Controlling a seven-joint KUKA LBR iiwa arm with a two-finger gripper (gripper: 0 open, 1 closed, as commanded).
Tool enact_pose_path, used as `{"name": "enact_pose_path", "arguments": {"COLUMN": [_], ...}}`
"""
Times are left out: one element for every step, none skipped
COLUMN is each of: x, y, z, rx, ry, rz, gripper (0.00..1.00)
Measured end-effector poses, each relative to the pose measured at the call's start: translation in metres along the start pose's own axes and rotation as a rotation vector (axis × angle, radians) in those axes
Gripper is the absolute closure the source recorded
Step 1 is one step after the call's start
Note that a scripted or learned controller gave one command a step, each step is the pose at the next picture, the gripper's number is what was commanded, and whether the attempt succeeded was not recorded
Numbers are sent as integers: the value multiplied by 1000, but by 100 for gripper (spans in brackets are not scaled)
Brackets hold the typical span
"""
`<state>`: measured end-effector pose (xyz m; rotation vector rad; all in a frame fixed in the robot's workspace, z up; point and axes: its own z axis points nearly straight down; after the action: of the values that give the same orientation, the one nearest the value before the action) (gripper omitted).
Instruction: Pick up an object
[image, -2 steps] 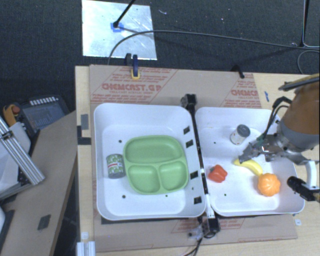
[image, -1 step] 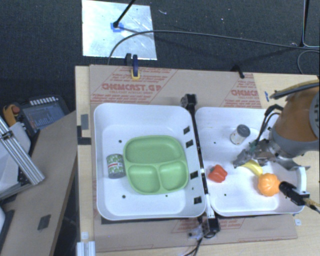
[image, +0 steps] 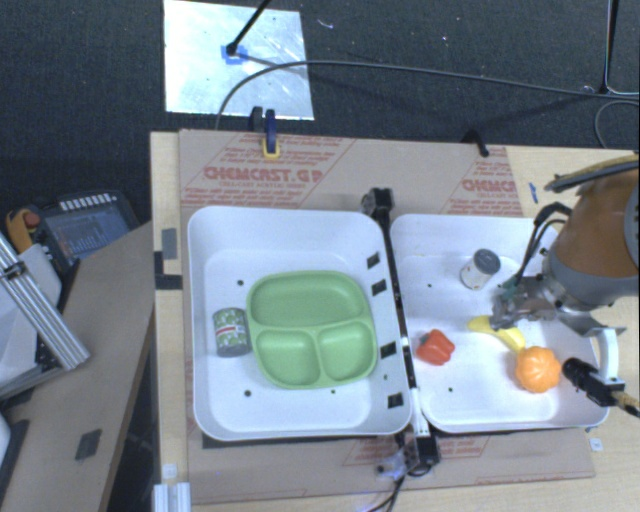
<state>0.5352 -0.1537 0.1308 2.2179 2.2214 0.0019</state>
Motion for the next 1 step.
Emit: {"name": "enact_pose_path", "arguments": {"x": [-7], "y": [5], "z": [-47], "rx": [-1], "ry": [0], "rz": [-1], "gripper": [100]}}
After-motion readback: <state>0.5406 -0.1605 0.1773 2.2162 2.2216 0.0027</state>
